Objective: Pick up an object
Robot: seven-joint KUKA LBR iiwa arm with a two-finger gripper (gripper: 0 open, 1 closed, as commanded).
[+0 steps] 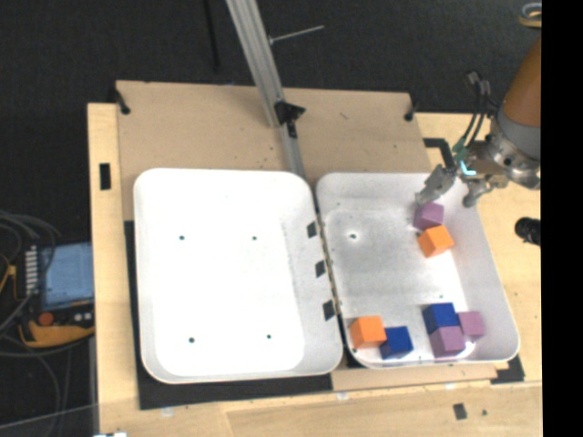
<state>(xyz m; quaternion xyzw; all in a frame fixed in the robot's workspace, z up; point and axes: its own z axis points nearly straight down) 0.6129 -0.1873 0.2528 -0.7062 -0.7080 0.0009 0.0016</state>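
Note:
My gripper (453, 191) hangs over the far right corner of the right bin (383, 271), fingers spread open with nothing between them. Just below and left of it lies a purple block (429, 215), with an orange block (436, 240) touching its near side. Along the bin's front edge sit another orange block (368, 330), a blue block (396, 341), a second blue block (440, 317), a purple block (447, 340) and a paler purple block (471, 324).
The left bin (228, 271) lies beside the right one, with black clips along the shared edge. A metal pole (260, 53) slants up from the back of the bench. Cables and a blue device (68, 276) sit off the bench's left side.

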